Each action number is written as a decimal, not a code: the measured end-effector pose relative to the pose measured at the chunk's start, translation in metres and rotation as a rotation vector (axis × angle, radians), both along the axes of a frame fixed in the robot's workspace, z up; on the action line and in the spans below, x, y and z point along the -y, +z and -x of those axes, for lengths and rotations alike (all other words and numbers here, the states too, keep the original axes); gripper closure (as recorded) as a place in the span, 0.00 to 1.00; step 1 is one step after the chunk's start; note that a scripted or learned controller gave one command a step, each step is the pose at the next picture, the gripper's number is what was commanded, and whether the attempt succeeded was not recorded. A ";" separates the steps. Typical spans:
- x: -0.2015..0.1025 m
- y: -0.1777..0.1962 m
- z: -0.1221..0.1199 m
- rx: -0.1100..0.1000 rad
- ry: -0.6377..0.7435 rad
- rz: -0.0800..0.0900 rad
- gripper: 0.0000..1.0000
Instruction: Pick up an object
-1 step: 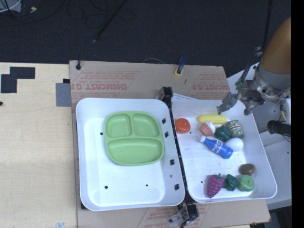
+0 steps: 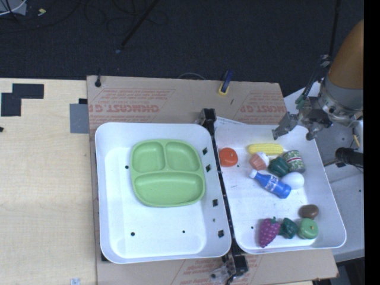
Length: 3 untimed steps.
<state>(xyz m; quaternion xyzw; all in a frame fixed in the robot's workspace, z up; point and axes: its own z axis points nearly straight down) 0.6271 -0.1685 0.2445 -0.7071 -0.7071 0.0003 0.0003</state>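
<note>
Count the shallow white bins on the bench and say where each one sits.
2. The left bin holds a green divided plate; the right bin, touching it, holds the small toys.

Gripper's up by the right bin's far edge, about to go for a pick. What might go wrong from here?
Crowding is probably the main risk: the blue bottle, green-capped item and yellow corn lie packed together, so the gripper may nudge neighbours or grab two. It also hangs near the right bin rim, so a steep descent might clip it. The purple grapes look lumpy and could slip.
</note>
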 end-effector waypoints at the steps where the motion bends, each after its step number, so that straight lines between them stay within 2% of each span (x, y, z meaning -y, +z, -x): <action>1: -0.002 -0.063 -0.005 -0.006 0.002 -0.002 0.00; 3: -0.011 -0.159 -0.012 0.001 0.007 0.001 0.00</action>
